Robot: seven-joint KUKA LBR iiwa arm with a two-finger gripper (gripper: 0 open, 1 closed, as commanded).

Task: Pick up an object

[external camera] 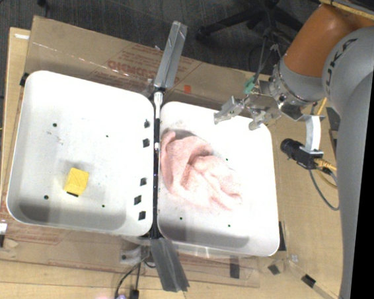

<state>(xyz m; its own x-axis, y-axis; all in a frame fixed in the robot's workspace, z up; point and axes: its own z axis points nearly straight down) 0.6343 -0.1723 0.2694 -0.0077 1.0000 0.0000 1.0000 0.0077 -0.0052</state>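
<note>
A: Pink, soft and crumpled, the cloth lies in folds on the floor of the right bin, below the pincer and a little to its left, apart from it.

B: Which way does it run?

A: Its long axis slants from the upper left near the divider down towards the lower right; the outline is an irregular heap.

B: And the pincer?

A: Its two thin metal fingers are spread apart with nothing between them, at the bin's far rim.

B: Anything else?

A: A small yellow block, squarish and matte, sits far left of the pincer in the left bin, on smooth white plastic. Brown cardboard covers the worktop.
</note>
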